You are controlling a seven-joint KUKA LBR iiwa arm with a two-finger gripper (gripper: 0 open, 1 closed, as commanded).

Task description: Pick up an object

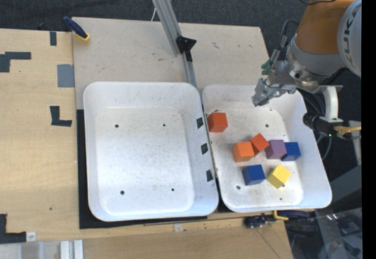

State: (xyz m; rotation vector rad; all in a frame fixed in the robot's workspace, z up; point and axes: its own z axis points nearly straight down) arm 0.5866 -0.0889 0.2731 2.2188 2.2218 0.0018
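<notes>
Here the grey arm with its orange band [322,23] reaches in from the right, and its two-finger pincer [260,97] hangs over the far edge of the right-hand shallow white plastic bin [314,190]; nothing shows between its tips, and whether it stands wide or narrow I cannot tell from this slant. Inside that bin lie seven small blocks. An orange-red cube [217,121] sits alone near the bin's left wall, apart from the others and nearest the pincer, though well clear of it. Farther toward the near side is a cluster: an orange cube [242,151] touching a darker orange cube [259,143], then a purple cube [275,148] just beside that, and a blue cube [291,150] touching the purple one on its right. Nearer the front rim rest a second blue cube [253,174] and, just beside it, a yellow cube [279,176] turned at a tilt. The left-hand shallow white plastic bin [94,134] stands beside the right one, their rims touching along the middle. Both bins rest on the pale wooden bench [35,146], and a slanted grey metal rail [164,8] crosses above the far side.
</notes>
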